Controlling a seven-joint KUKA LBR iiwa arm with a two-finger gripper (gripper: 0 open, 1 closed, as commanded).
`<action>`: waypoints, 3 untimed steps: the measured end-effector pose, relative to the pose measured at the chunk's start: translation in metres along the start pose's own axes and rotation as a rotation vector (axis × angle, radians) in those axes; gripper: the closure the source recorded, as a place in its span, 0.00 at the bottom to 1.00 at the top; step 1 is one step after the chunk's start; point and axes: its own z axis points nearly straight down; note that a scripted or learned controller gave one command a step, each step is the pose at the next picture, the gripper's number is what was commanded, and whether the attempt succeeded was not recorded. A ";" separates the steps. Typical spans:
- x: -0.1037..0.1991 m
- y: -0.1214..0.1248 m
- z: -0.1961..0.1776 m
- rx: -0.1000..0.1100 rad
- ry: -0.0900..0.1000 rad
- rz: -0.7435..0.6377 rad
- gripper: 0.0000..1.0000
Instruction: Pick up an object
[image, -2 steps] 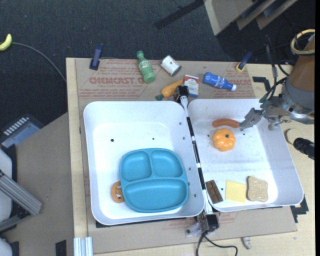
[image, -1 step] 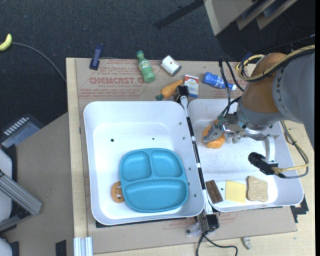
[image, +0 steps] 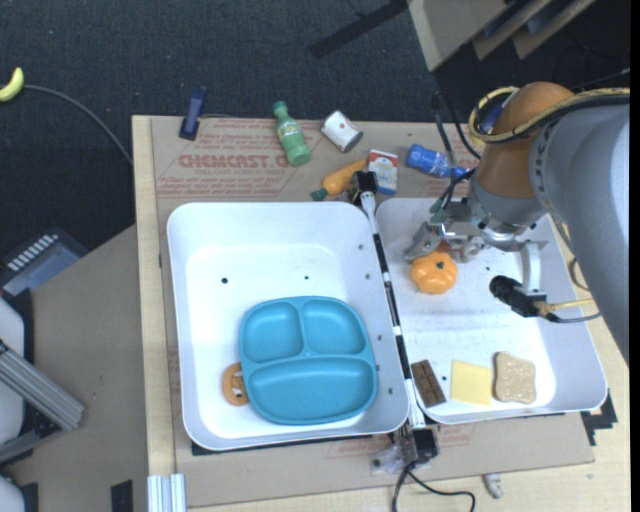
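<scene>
Light-blue three-compartment plastic plate (image: 305, 358) in the white left bin (image: 200, 250); beside that plate, an orange-brown pretzel (image: 234, 384). Right of the plate: orange toy pumpkin (image: 435, 273), dark-brown chocolate bar (image: 426, 382), pale-yellow cheese slice (image: 470, 382), speckled tan bread slice (image: 515, 378). Above the plate: green bottle (image: 292, 135) on tan counter (image: 240, 150) with red lettering.

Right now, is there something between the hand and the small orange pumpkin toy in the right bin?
Nothing visible does: the hand sits directly above the small orange pumpkin toy, with no other object between them.
</scene>
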 end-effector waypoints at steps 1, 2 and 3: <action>0.000 0.001 -0.011 -0.003 -0.001 -0.001 1.00; -0.062 -0.016 0.000 0.002 0.000 0.001 1.00; -0.062 -0.015 0.000 0.002 0.000 0.001 0.00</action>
